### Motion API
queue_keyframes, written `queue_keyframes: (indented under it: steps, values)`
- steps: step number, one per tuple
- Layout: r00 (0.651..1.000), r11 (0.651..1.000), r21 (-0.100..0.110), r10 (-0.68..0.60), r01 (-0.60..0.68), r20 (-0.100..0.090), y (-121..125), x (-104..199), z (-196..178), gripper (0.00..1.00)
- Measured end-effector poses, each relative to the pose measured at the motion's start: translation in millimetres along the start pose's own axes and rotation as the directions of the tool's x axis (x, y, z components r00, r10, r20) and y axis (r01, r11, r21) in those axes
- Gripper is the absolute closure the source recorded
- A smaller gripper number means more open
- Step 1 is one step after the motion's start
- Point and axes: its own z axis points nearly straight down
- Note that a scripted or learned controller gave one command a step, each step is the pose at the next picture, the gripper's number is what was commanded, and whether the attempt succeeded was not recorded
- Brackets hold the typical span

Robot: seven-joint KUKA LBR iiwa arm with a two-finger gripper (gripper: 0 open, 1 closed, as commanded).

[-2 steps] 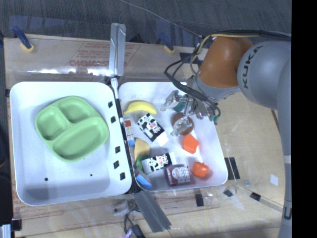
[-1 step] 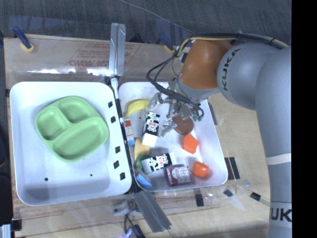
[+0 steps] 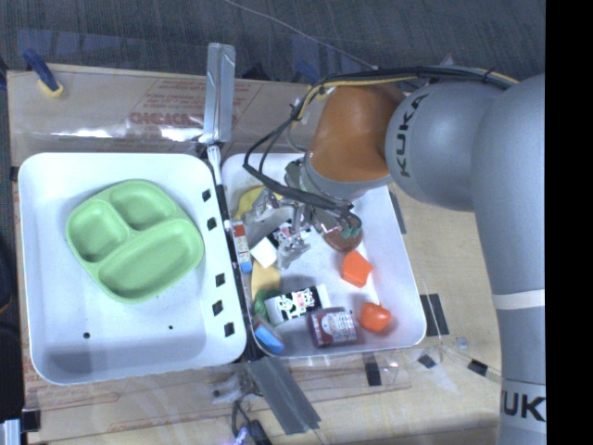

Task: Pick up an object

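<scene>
1. Far left: white left bin (image 3: 37, 248) sitting on the surface (image 3: 445, 248), with a green divided plate (image 3: 134, 239) lying flat in its upper half, three compartments facing up.
2. Middle: a grey metal bar (image 3: 220, 95) sticking up from where the two bins meet, and a row of small black clips along the shared wall.
3. Right bin (image 3: 403, 286), left side: something yellow (image 3: 250, 200) up near the top, a yellowish flat piece (image 3: 265, 279) lower down, a black-and-white carton (image 3: 295, 304) lying on its side below that, and a blue thing (image 3: 269, 338) at the bottom edge.
4. Right bin, centre: gripper (image 3: 295, 235) down low inside the bin among the clutter, just above the carton. Can't tell from this angle whether it's spread or closed, or clamped on anything.
5. Right bin, lower right: a dark red packet (image 3: 332, 327) beside the carton, an orange block (image 3: 356, 269), and a red-orange ball (image 3: 374, 317) near the corner. A brownish round thing (image 3: 341, 237) just right of the gripper.
6. Right: big grey arm (image 3: 463, 146) with the orange band (image 3: 352, 137) hanging over the top of the right bin, black cables looping around it.
</scene>
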Motion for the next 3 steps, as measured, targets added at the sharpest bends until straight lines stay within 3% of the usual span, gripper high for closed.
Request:
queue_keyframes:
  steps: [1,2,3]
  values:
    - [1.000,1.000,0.001,-0.003,0.003,0.002,0.1,-1.4,-10.9,1.00]
    - [0.994,0.994,0.006,0.113,-0.113,0.010,-5.8,-26.4,-105.6,1.00]
    - [0.960,0.960,0.000,-0.279,0.279,-0.002,-57.4,12.4,-62.9,1.00]
